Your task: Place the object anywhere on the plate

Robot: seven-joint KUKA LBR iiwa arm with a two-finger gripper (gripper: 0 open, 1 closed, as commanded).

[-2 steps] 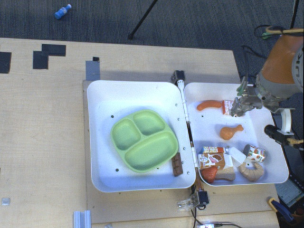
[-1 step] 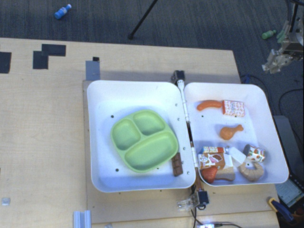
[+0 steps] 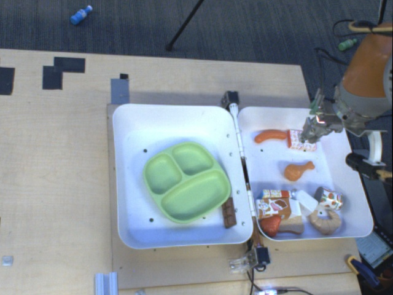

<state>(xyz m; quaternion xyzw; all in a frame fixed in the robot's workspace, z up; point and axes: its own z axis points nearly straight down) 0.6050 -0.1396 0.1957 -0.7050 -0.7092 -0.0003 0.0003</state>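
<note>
The small white-and-red printed carton lies at twelve o'clock in the right shallow white plastic bin, touching the end of a smooth orange carrot-shaped toy. The metal two-finger gripper sits directly over the carton's top edge; whether its jaws are apart or clamped I cannot tell. This looks like the pick step, not yet a carry. Next it likely needs a firm grip, a lift, and travel toward nine o'clock to the glossy green three-compartment plate in the left bin.
</note>
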